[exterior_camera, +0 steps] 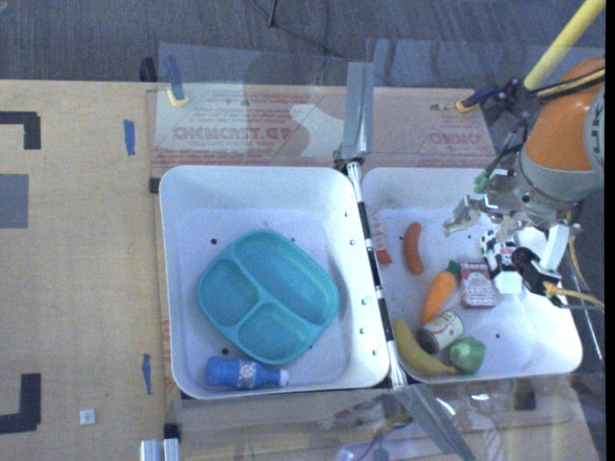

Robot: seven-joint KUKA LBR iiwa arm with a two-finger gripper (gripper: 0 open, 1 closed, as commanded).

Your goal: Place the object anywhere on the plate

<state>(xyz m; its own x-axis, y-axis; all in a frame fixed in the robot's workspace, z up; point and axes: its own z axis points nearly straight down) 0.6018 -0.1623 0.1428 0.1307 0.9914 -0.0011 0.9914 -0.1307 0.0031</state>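
Several toy foods are lying in the right bin (553, 353) beneath the gripper (509, 243), which is hovering with nothing visibly between its fingers; whether they are parted I cannot tell. The small pink carton (478, 286) is sitting just below-left of it, the carrot (438, 296) beyond, slanting. The teal divided plate (268, 296) is waiting well apart to the left, in the left bin (192, 200). The wrist is hiding the fingertips.

The plate (269, 297) is taken as landmark, set in the left bin (183, 195). A bottle (244, 374) is laid just below it. To its right, in the right bin (553, 349), a sausage (413, 247), carrot (438, 296), banana (418, 351), can (442, 331), small box (478, 285) and round fruit (467, 354) are gathered.
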